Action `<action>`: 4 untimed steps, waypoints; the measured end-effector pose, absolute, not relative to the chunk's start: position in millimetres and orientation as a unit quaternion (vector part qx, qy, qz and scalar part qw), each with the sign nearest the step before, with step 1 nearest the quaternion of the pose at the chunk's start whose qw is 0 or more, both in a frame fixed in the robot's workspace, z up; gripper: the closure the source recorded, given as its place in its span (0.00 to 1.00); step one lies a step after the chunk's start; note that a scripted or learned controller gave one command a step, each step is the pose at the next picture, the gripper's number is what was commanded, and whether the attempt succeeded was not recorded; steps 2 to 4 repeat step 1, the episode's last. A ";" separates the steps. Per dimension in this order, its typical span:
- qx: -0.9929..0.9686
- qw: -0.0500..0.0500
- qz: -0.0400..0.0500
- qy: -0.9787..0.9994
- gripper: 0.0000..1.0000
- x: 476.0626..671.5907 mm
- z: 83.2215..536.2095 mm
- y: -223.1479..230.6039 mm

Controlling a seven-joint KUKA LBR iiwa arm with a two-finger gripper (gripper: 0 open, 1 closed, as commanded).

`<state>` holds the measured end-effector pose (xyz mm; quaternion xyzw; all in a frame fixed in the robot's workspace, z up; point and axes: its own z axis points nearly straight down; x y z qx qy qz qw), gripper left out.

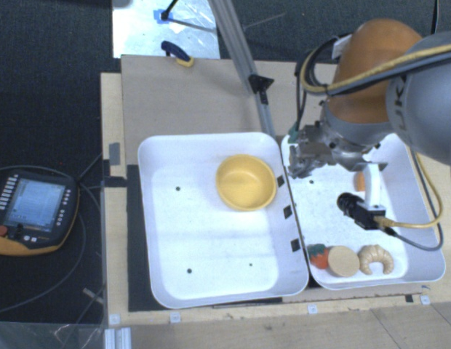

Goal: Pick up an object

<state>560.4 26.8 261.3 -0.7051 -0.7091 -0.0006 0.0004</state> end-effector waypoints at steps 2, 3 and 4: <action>-0.706 0.000 0.000 -0.709 1.00 579.5 258.6 74.8; -0.706 0.000 0.000 -0.709 1.00 579.5 258.6 74.8; -0.706 0.000 0.000 -0.709 1.00 579.5 258.6 74.8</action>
